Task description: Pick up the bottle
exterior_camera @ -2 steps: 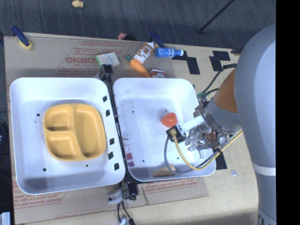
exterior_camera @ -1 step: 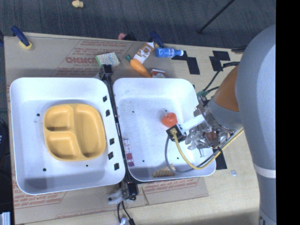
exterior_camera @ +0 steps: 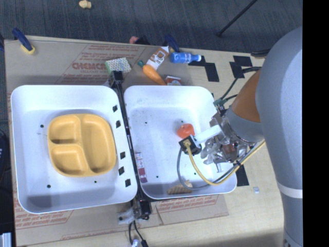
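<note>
Nearest the lens, grey arm (exterior_camera: 288, 112), bulky, cut off at the right. Below it, pincer (exterior_camera: 217, 155) low in the right bin (exterior_camera: 154, 102), near its right wall; metal parts a blur, open or closed impossible to tell. By that bin's near wall, small tan scrap (exterior_camera: 177, 190), hard to make out. Just left of the pincer, orange lump (exterior_camera: 185, 130). In the left bin (exterior_camera: 25, 138), yellow plate (exterior_camera: 82, 143). Farthest, on the table (exterior_camera: 252, 215) beyond the right bin, blue bottle (exterior_camera: 183, 58) on its side, well apart from the pincer, near a blurred orange thing (exterior_camera: 153, 74).
</note>
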You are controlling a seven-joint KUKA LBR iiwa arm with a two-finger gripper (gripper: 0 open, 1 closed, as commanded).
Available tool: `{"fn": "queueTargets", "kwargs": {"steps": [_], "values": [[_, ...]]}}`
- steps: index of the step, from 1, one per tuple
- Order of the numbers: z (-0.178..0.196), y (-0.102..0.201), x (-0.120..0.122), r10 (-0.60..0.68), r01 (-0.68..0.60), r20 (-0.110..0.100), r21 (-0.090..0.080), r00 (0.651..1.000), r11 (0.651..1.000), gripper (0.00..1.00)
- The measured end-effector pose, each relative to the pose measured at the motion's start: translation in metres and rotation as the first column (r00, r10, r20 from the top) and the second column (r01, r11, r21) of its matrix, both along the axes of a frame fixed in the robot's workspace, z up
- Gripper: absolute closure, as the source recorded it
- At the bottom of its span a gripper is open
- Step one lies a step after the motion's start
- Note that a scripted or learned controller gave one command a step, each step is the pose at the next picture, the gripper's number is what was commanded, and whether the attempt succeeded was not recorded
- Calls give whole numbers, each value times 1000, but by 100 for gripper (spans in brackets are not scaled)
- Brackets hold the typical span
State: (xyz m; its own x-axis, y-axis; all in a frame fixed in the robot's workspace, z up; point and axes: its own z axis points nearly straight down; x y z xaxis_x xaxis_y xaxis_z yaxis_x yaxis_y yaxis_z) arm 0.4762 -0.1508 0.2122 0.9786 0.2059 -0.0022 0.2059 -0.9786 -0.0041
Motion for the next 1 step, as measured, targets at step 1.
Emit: {"fn": "queueTargets", "kwargs": {"steps": [1], "values": [[-10, -16, -1, -1, 1, -3, 2, 1000, 1000, 100]]}}
